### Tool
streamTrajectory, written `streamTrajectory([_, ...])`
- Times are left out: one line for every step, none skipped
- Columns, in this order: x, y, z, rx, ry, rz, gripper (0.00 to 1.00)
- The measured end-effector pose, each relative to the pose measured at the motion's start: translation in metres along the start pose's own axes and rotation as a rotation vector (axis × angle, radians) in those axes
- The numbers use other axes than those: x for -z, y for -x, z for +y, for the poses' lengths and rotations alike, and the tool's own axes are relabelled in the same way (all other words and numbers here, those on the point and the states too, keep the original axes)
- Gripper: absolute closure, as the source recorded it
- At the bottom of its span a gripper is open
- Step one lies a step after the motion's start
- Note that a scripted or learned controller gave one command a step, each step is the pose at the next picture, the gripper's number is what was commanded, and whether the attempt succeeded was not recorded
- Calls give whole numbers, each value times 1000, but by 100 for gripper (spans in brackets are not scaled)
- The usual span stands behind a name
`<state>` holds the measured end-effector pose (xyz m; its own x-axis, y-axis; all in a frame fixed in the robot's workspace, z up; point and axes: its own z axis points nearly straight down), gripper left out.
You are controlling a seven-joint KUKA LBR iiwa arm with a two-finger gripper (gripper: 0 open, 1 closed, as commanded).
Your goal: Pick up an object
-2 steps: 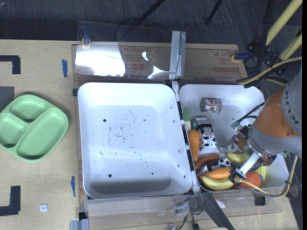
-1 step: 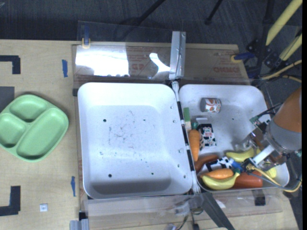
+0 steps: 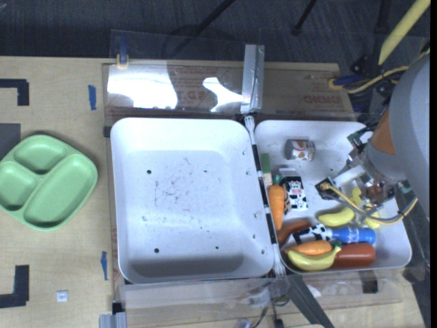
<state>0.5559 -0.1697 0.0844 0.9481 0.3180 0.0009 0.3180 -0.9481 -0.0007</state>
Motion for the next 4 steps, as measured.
streamTrajectory([2,78,19,-109,-19,12,0])
streamTrajectory([-3,-58,63,-118,-23,-14,0])
streamTrajectory([70,9,53,-120,-5,-8,0])
streamTrajectory([33,62,33,-110,-8,-1,0])
